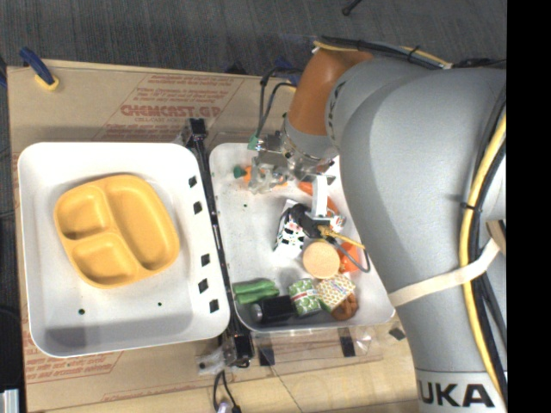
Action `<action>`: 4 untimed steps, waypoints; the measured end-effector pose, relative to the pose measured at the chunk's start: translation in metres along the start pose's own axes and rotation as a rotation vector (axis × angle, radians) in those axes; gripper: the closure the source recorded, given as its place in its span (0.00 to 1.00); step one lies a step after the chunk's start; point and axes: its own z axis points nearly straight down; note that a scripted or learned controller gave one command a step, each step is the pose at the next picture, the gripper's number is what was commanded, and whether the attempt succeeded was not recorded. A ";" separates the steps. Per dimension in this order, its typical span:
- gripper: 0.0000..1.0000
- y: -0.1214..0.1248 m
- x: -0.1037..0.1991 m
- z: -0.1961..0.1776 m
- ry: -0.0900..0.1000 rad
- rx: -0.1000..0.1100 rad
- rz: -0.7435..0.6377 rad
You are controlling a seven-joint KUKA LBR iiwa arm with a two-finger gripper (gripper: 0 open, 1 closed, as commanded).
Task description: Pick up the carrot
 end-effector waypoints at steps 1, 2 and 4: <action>0.00 0.000 0.001 0.000 0.001 -0.001 -0.002; 0.00 -0.002 -0.039 0.009 0.001 -0.005 0.038; 0.00 -0.001 -0.036 -0.001 0.002 -0.003 0.027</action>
